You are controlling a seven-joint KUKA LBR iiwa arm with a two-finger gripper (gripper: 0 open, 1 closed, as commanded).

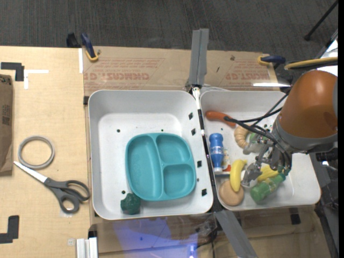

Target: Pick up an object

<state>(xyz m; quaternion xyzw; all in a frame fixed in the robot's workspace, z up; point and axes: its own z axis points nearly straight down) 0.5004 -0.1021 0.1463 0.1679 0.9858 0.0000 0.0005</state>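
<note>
My gripper (251, 177) hung over the banana (236, 175) in the right bin (306, 198); its state unclear, I needed to centre first.

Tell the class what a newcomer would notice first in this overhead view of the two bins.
The teal three-compartment plastic tray lies in the left white bin. In the right white bin, the grey arm's hand hangs over a clutter of toy food beside a yellow banana.

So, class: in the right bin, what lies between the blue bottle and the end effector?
In the camera view, a yellow banana lies between the blue bottle and the end effector, standing roughly upright in the picture beside the bottle.
</note>
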